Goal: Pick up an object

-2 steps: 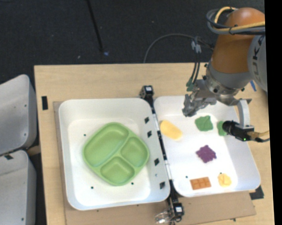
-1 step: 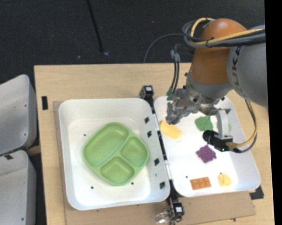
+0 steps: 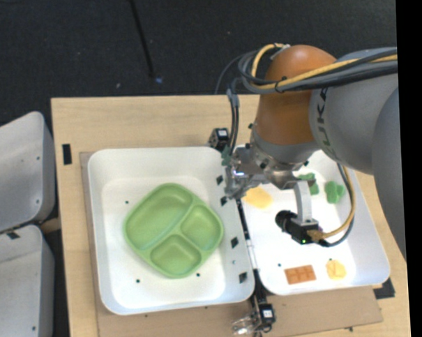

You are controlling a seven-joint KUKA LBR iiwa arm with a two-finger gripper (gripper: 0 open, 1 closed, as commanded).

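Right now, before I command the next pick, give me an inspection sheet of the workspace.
Surface: wooden bench bearing a white left bin and a white right bin.
Job's things: in the right bin, flat yellow oval piece, small green toy, orange rectangular tile, small yellow lump.
Clutter: green divided plastic plate in the left bin.
Grippers: gripper at the right bin's left edge, beside the yellow oval; state unclear.
Cables: yellow and black cables looped over the arm's orange band.
Surroundings: dark floor; pale grey panels at left.
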